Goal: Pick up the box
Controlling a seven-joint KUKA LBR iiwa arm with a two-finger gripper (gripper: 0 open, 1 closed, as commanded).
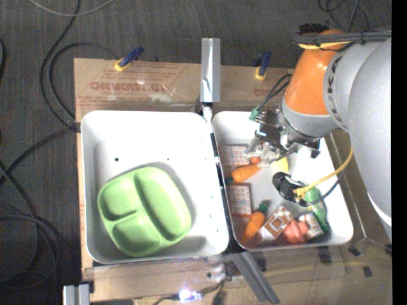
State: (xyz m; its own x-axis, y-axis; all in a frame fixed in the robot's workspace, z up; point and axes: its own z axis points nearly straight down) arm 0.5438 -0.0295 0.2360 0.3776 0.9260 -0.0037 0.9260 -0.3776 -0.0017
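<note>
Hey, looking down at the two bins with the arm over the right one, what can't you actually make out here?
- Gripper, camera view: the arm's own body and cabling cover it, so what it touches is unclear.
- Small patterned cardboard box, camera view: too small to read its print.
- Flat red-printed card, camera view: text blurred, partly under the orange toy carrot.
- Grey arm: cut off by the frame edge.

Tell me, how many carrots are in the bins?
2. One carrot lies in the right bin, just below the gripper. The other carrot is near that bin's front edge. More could hide under the arm.
</note>
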